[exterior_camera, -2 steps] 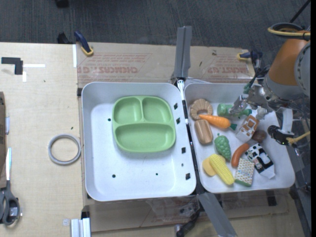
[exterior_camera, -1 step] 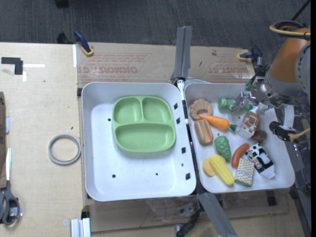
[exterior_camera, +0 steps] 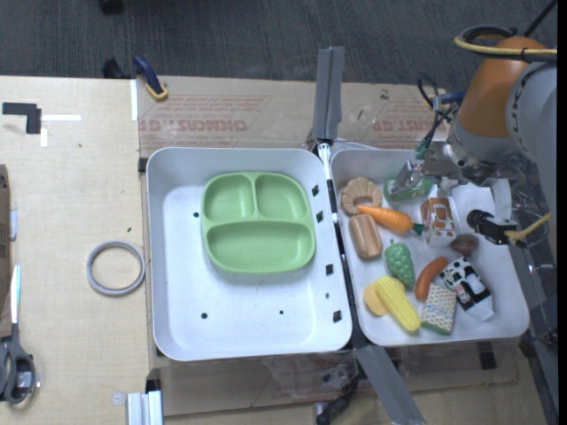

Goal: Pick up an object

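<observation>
The arm (exterior_camera: 518, 87) reached in from the right, its claw (exterior_camera: 409, 181) low over the back of the right bin (exterior_camera: 500, 326). Whether the claw was apart or together could not be told, and nothing was seen held in it.

The right bin held a crowd of toy food. A carrot (exterior_camera: 386, 217) lay across a bread piece (exterior_camera: 364, 235), with a bagel (exterior_camera: 359, 192) just behind them. A green pepper (exterior_camera: 400, 261) sat near the middle, a corn cob (exterior_camera: 396, 302) in front of it, and a red sausage (exterior_camera: 431, 275) tilted beside the pepper. A small carton (exterior_camera: 438, 218) stood near the claw, and a black-and-white toy (exterior_camera: 465, 284) lay toward the bin's right side.

The left bin (exterior_camera: 177, 264) carried a green divided plate (exterior_camera: 259, 221). On the table (exterior_camera: 62, 202) to the left lay a tape ring (exterior_camera: 115, 266), well apart from both bins, and scissors (exterior_camera: 16, 366) at the edge.
</observation>
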